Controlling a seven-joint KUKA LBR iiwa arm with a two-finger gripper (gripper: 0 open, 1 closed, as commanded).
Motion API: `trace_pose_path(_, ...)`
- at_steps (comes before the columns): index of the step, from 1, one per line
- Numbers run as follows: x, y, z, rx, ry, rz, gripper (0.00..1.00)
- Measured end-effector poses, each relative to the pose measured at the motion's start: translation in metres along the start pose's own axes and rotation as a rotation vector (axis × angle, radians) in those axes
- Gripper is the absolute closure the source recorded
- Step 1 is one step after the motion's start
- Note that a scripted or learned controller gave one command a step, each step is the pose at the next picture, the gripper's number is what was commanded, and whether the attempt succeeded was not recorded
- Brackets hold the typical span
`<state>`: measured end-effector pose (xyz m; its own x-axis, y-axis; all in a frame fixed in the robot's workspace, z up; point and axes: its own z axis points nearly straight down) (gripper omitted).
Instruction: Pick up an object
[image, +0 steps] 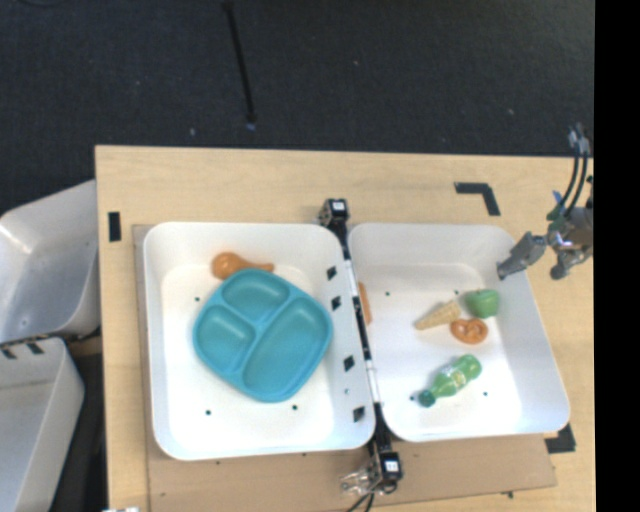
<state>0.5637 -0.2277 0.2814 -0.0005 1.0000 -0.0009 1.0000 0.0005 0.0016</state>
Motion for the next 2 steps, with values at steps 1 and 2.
trace_pose_path(1,0.004,0.006,0.045,0.004,-0.001,-0.001,0.00)
trace_pose_path(2,0.000,0.004,0.088,0.004,-0.001,0.001,0.00)
